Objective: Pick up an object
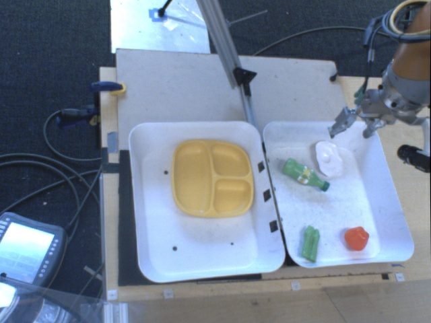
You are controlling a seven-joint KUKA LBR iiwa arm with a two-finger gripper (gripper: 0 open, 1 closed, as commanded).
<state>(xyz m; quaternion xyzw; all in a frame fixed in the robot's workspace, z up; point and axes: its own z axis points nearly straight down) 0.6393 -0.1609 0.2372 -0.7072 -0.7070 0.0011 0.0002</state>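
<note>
Jaws point(355, 122) spread open, empty, over right bin point(394, 200) back rim; white object point(327, 157) nearest. Risk: fingertips clip rim, or flat piece slips.

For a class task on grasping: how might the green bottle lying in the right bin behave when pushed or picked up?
The green bottle lies on its side, so a push would probably roll it. It looks like small plastic, likely light. Its rounded body may slip between fingers.
</note>
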